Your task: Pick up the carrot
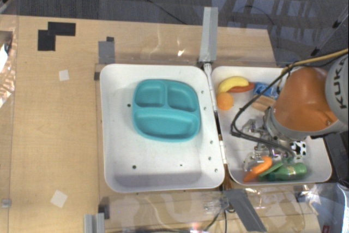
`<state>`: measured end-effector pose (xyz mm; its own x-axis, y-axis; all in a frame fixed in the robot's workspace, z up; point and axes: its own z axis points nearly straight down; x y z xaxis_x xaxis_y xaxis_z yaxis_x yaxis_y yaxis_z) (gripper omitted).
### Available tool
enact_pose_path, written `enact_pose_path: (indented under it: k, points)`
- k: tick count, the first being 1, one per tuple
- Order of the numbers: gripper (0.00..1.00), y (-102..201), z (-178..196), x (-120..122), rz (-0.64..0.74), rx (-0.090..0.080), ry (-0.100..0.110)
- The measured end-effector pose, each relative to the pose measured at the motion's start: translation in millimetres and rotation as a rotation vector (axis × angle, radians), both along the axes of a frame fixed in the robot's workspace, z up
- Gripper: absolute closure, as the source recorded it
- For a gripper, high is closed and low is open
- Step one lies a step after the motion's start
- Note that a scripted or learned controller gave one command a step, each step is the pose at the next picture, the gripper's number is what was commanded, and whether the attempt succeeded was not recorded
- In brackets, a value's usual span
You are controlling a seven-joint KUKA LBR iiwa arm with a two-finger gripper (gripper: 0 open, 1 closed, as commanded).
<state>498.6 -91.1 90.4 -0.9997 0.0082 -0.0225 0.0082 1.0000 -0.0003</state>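
gripper (260, 156) is low in the right bin (322, 174), right over the carrot (257, 168), which lies at the near edge beside a green vegetable (286, 172). can't tell the claw's state. carrot looks unlifted; grasp and raise remain.

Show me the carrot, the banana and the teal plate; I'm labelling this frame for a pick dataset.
carrot (257, 169): camera view, on the middle of its orange body.
banana (233, 83): camera view, on the middle of its yellow curve.
teal plate (143, 124): camera view, on its left rim.
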Motion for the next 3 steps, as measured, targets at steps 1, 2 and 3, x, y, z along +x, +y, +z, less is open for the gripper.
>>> enact_pose_path:
  k: [1,2,3]
  points:
    - [0.0,-32.8,85.1,74.9,-0.092,0.0,0.004]
    - [0.0,-16.3,-0.1,4.5,0.285,-0.007,0.0]
    - [0.0,-38.3,216.6,41.5,0.232,-0.009,0.001]
